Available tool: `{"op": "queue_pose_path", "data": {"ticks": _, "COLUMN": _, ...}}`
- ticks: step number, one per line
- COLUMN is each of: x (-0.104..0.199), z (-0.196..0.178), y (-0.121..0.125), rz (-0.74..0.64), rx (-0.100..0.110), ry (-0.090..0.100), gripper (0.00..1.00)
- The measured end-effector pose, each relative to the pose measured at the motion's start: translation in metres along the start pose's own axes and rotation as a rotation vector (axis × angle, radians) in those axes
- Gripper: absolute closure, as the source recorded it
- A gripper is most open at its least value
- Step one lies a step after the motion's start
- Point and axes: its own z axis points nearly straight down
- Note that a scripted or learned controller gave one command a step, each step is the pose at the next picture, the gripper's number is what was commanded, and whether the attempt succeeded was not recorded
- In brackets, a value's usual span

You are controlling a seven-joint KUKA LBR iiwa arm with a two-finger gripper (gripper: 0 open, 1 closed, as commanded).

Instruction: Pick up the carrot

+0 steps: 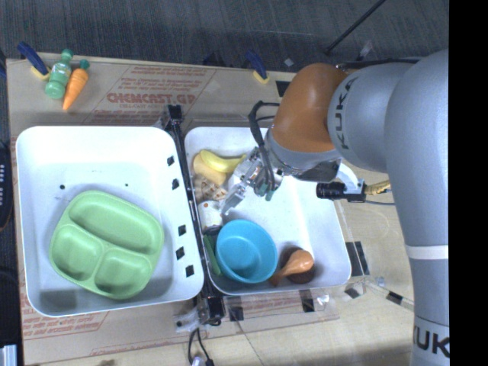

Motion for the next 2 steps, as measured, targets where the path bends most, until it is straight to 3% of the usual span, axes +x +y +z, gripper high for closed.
{"op": "queue_pose_path", "data": {"ticks": 1, "x": -0.0410, "z": 0.0203, "y": 0.0220, "rz": 0.044, "rx": 0.031, "ry": 0.001, "gripper": 0.00}}
{"op": "queue_pose_path", "data": {"ticks": 2, "x": -0.0494, "z": 0.0228, "y": 0.0244, "rz": 0.079, "rx": 0.046, "ry": 0.030, "gripper": 0.00}}
